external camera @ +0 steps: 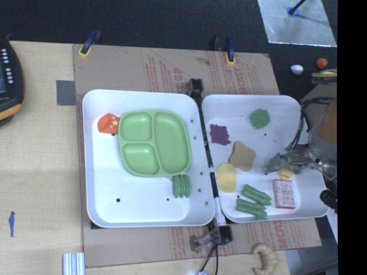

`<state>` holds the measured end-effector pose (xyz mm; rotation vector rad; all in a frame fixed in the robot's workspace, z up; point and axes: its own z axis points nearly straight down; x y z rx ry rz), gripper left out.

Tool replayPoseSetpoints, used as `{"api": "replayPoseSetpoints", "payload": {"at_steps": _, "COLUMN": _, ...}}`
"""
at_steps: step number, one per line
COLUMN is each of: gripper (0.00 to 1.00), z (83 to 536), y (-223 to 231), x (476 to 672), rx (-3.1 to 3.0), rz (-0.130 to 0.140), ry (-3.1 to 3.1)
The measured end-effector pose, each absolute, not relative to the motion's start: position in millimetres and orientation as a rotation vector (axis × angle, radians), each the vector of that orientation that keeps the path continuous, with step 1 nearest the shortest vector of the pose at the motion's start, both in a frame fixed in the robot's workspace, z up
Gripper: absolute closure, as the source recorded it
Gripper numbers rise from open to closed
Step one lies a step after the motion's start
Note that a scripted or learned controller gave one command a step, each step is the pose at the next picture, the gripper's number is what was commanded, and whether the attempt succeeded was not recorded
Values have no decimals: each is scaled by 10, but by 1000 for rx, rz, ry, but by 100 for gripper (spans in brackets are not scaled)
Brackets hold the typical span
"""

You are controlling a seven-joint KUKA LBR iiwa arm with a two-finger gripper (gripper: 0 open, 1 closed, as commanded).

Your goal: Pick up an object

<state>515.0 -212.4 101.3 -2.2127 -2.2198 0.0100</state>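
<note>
My gripper (279, 165) is low over the right side of the right bin (287, 103), reaching in from the right edge. A small yellow piece (285, 175) lies just below it, and a red and white box (284, 194) sits a little nearer the front. To the gripper's left are a brown bread slice (242, 156), a pale yellow block (226, 177) and two green pods (253, 200). Farther back lie a purple piece (219, 134) and a round green piece (260, 118). I cannot tell whether anything is held.
The left bin (100, 205) holds a green divided plate (155, 142), a red piece (108, 123) at its left and a green pod bundle (181, 185) at its front right. A black and orange device (7, 79) lies at the far left. Clamps hold the cardboard's back edge.
</note>
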Motion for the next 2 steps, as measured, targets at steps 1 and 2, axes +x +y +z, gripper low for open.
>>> {"api": "replayPoseSetpoints", "payload": {"at_steps": 1, "gripper": 100, "z": 1169, "y": -2123, "x": 5164, "rx": -2212, "rz": 8, "ry": -2227}}
{"api": "replayPoseSetpoints", "payload": {"at_steps": 2, "gripper": 0, "z": 1166, "y": -2121, "x": 5165, "rx": -2213, "rz": 7, "ry": -2227}}
